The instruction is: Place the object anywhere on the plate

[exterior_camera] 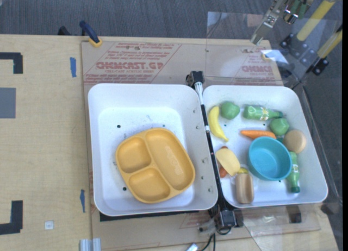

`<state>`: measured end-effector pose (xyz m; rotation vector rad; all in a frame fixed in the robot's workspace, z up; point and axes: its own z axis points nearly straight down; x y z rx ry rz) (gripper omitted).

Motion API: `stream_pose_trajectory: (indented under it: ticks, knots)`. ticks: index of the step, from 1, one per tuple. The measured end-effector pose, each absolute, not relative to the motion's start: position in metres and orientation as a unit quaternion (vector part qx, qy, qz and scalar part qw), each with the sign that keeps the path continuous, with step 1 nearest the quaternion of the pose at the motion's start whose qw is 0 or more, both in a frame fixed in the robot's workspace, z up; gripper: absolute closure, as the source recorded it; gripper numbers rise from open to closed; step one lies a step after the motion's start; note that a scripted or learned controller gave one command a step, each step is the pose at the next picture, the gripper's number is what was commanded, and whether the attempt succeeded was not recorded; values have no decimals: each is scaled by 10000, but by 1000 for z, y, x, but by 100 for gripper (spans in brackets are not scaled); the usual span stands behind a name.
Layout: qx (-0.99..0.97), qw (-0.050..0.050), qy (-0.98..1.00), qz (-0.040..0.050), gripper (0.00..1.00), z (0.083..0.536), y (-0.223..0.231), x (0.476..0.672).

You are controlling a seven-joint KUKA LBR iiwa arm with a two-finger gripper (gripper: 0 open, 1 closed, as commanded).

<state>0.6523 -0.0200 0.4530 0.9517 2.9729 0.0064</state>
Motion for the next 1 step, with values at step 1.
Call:
stream_pose_trajectory:
  ticks: [1]
  knots:
    - [2644, 85, 9644, -1, 100, 542, -83, 633]
